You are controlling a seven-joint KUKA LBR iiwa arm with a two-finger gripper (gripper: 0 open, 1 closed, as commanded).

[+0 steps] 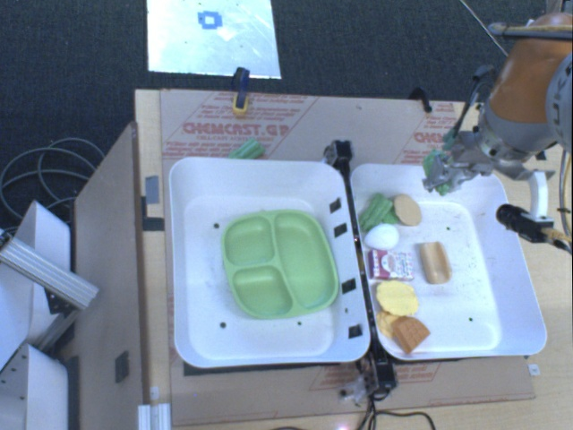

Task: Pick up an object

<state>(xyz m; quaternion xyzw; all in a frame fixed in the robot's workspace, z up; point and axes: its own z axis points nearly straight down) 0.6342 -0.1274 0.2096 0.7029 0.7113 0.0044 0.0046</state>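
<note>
I see the worktop as a pale board with red lettering, set on dark carpet. On it sit two white bins side by side. The left bin carries a green tray with three compartments, lying roughly in its middle and turned a little askew. The right bin carries all the small pieces, crowded along its left side.

My arm comes in from the right, grey with the orange band above the wrist, and hangs over the far right corner of the right bin. The claw sits over the bin's far edge, well apart from the food pieces. There seems to be something green at its tip, but I cannot tell whether it is gripped, nor whether the claw is wide or narrow.

Down the left side of the right bin, from far to near: a green pod touching a tan round, then a white egg just beside them, a red and white carton, a bread roll to its right, a yellow chip, and an orange wedge nearest me.

A blue and yellow clamp stands at the worktop's far edge.
</note>
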